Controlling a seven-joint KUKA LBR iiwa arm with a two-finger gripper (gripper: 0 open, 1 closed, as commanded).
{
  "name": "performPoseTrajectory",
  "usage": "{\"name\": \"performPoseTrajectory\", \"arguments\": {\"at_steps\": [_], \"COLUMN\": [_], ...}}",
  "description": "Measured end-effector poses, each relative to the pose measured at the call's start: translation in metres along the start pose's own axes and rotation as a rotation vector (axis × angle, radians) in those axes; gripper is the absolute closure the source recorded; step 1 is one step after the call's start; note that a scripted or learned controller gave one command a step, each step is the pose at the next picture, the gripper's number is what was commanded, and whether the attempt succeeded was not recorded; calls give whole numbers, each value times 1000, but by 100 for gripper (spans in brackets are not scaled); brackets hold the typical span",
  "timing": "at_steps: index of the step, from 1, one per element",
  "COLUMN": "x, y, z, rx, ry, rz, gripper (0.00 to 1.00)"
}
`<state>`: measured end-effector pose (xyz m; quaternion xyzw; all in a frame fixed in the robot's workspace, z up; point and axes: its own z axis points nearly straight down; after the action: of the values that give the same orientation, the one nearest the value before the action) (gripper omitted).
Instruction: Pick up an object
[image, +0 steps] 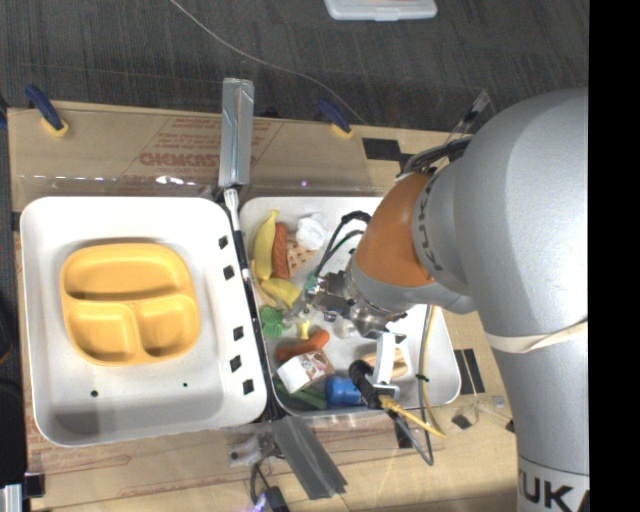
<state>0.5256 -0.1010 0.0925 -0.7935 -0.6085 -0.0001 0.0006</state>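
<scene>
The right bin (452, 385) holds a crowded heap of small objects. A yellow banana (265, 245) lies along its left wall, with a second yellow piece (281, 291) just below it and a reddish-brown item (282, 250) touching the banana's right side. A crumpled white object (311, 232) sits near the top of the bin. Lower down come a small green piece (271, 322), an orange-red carrot-like piece (302, 347), a white container with a dark label (303, 371), a blue object (343, 391) and a dark green object (310, 397) against the near wall, all packed close or touching. The gripper (325, 300) is down among them in the middle of the bin, just right of the lower yellow piece and just above the carrot-like piece; whether it is spread or pressed together cannot be told, as the wrist and cables (340, 240) hide it. The arm (500, 230), grey with an orange band (390, 245), covers the right half of this bin. The left bin (40, 300) holds a yellow divided tray (128, 300), well apart from the gripper.
</scene>
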Motion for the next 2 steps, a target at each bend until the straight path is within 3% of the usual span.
{"name": "performPoseTrajectory", "arguments": {"at_steps": [1, 2], "x": [24, -54], "y": [49, -12], "z": [0, -95], "rx": [0, -1], "ry": [0, -1], "rz": [173, 73], "gripper": [0, 0]}}
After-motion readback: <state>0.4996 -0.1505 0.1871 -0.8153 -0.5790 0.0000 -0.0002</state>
